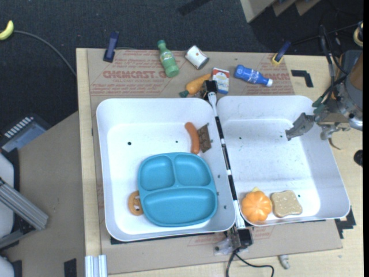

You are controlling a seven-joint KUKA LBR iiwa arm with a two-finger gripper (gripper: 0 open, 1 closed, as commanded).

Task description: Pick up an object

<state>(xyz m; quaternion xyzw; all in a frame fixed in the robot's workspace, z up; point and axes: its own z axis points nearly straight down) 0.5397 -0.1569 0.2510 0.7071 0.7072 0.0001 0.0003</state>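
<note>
brown bench board (144,74) on dark carpet (52,10)

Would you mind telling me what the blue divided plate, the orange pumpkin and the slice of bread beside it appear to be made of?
The blue divided plate looks like moulded plastic: one even colour, with a soft sheen and rounded compartment ridges. The orange pumpkin seems to be glossy toy plastic, with a highlight on its ribs. The slice of bread looks matte and speckled, perhaps plastic or foam; the view leaves that open.
</note>
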